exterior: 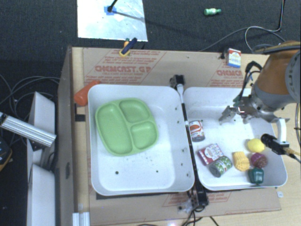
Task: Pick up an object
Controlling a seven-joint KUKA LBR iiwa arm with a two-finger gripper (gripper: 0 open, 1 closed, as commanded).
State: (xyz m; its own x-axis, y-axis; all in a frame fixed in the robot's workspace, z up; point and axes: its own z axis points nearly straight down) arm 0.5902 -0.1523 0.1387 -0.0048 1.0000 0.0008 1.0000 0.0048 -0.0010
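1. Hovering over the upper part of the right white bin (207, 98), the end effector (231, 114) is seen with fingers spread and nothing between them.
2. Well below it are grouped a red-labelled can (196, 130), red packet (210, 153), green tin (220, 166), yellow corn piece (241, 161) and yellow lemon (256, 145).
3. A green divided plate (126, 126) is seen in the left bin (106, 182).

A: What lies beyond the bench?
B: Dark carpet floor (37, 22), with a silvery sheet (101, 18) lying flat on it.
A: Anything else?
B: Black cables (263, 32) trailing at right, white panels (40, 126) at left.
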